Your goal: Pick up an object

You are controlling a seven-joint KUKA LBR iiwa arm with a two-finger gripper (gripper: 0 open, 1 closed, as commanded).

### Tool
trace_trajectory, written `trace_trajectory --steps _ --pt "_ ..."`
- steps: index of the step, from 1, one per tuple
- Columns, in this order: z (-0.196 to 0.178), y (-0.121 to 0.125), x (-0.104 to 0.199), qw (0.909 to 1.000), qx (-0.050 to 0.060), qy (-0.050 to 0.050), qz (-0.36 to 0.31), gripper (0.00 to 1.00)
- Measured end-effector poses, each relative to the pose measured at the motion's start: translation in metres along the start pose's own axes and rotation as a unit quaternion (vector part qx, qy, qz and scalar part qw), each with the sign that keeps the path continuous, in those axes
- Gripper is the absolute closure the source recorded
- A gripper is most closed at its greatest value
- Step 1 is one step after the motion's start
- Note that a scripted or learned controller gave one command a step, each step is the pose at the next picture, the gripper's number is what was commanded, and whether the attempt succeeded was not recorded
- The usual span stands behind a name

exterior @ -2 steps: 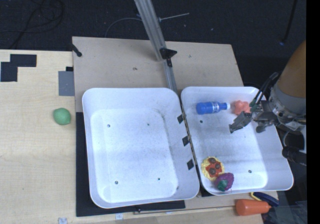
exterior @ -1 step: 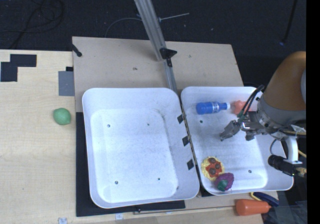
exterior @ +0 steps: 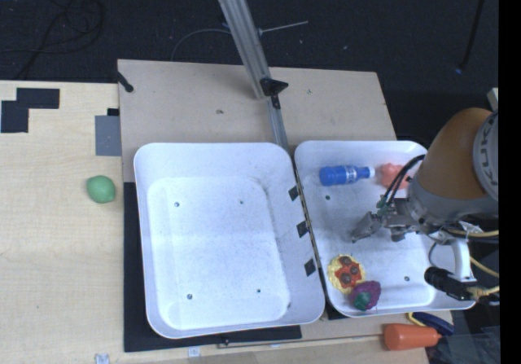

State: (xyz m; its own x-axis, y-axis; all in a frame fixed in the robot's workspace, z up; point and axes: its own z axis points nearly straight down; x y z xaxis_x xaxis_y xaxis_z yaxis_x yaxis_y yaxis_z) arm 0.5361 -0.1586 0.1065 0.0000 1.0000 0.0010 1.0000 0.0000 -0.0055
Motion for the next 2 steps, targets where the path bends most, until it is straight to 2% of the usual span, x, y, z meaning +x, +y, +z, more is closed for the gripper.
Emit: trace_trajectory --steps 1,2 --pt "-0.013 0.001 -0.001 1.0 -0.002 -0.001 0.001 1.0" --pt "-0.074 0.004 -0.006 1.0 -0.005 -0.001 0.0 1.0"
